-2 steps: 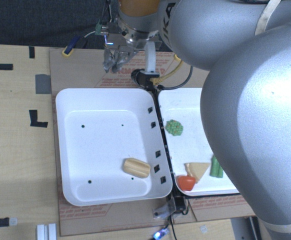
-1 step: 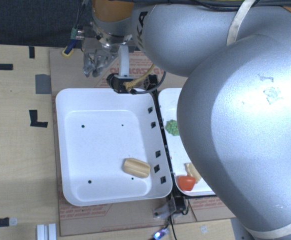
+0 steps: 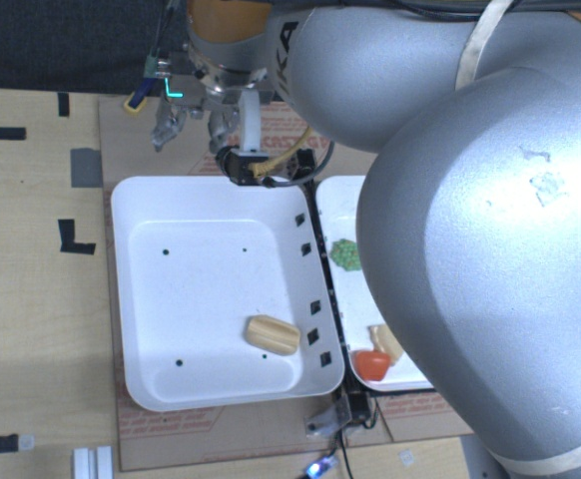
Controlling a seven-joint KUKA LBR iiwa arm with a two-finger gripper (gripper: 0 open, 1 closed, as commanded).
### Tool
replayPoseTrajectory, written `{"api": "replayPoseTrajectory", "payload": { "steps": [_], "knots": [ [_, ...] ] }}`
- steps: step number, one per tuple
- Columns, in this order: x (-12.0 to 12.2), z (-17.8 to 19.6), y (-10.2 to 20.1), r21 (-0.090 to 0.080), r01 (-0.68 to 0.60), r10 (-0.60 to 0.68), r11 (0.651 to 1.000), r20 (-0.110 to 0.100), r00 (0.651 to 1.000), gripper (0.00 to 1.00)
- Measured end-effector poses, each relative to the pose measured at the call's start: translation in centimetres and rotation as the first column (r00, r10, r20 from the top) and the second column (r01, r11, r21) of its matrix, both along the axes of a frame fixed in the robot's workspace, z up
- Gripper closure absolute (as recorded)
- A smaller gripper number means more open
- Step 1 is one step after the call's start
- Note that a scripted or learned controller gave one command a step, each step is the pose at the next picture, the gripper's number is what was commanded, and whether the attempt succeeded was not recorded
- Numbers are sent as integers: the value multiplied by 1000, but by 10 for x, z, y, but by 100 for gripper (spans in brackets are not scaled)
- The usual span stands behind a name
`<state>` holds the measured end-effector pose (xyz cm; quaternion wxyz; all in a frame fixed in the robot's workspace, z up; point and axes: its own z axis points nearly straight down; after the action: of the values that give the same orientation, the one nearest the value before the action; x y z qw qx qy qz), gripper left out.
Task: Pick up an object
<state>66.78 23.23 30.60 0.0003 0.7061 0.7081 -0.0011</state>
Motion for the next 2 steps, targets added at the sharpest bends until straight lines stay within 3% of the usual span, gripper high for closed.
{"api": "replayPoseTrajectory", "payload": {
  "steps": [1,2],
  "knots": [
    [0,10,1,-2,-2,2,1000,0,1000,100],
    [1,22,-77,-1,8,-8,1000,0,1000,100]
  ]
}}
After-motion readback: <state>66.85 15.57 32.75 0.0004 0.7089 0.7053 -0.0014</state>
